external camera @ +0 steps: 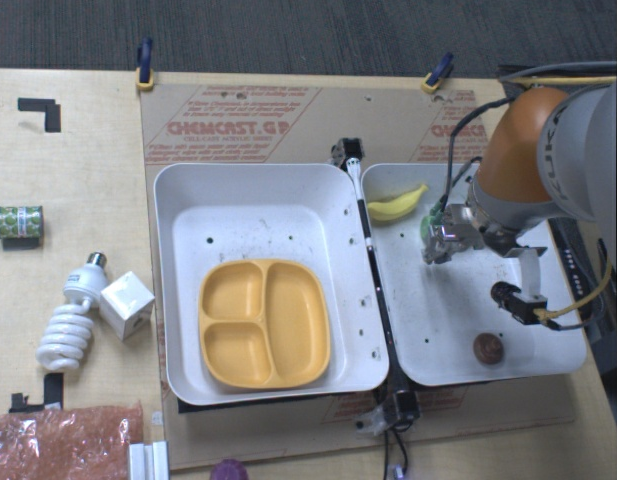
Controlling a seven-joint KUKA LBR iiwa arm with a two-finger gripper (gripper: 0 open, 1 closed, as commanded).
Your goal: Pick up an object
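Camera: fixed above the bench (78,168), looking down at a slant
Coverage: both bins; left bin (178,268), right bin (428,363)
Arm side: gripper (440,240) enters from the right

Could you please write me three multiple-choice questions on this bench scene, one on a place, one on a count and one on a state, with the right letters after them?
1. Where does the banana lie?
A. Far end of the right bin
B. On the yellow tray
C. On the bench by the bulb

2. How many compartments has the yellow tray?
A. Two
B. Three
C. Five

3. How does the light bulb rest?
A. Upright on its base
B. On its side
C. Inside the left bin

Answers: 1 A, it lies against the right bin's far wall. 2 B, one long section and two small ones. 3 B, it lies flat on the bench beside a white box.
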